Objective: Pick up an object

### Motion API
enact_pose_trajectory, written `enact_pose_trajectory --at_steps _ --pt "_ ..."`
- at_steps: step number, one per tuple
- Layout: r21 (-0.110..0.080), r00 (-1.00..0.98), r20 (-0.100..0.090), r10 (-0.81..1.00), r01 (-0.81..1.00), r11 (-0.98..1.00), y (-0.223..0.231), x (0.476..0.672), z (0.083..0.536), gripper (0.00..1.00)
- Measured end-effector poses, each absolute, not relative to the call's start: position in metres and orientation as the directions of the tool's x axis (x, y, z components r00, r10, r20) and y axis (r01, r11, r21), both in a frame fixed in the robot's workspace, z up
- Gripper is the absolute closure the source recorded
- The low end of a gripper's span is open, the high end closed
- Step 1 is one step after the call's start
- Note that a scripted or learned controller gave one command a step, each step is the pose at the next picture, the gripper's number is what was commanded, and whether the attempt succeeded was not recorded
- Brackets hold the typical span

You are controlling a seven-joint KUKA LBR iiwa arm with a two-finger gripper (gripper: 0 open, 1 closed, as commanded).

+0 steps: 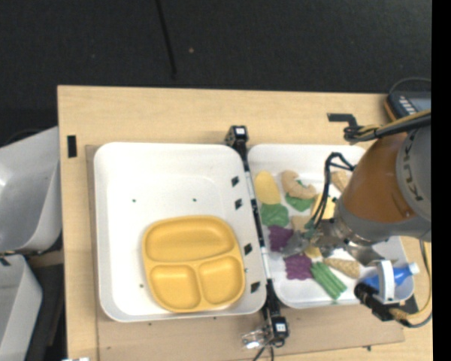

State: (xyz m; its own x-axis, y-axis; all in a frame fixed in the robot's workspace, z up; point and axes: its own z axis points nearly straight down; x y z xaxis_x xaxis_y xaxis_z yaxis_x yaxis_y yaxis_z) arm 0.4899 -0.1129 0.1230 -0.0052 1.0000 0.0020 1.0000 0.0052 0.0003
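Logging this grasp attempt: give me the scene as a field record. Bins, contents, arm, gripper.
left bin: holds a yellow divided tray toward its near side
right bin: pile of small toy food pieces
items seen: yellow piece, green leafy piece, purple piece, green ridged piece
arm: over the right bin, reaching in from the right
gripper: low over the pile near its middle
grasp: unconfirmed

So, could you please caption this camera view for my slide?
Arm's gripper low among toy foods in the right bin; yellow tray in the left bin.
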Motion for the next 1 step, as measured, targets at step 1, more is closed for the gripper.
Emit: enact_pose_trajectory --at_steps 1 --pt "0.004 0.006 0.0 1.0 1.0 -0.006 -0.1168 0.4907 0.133 1.0"
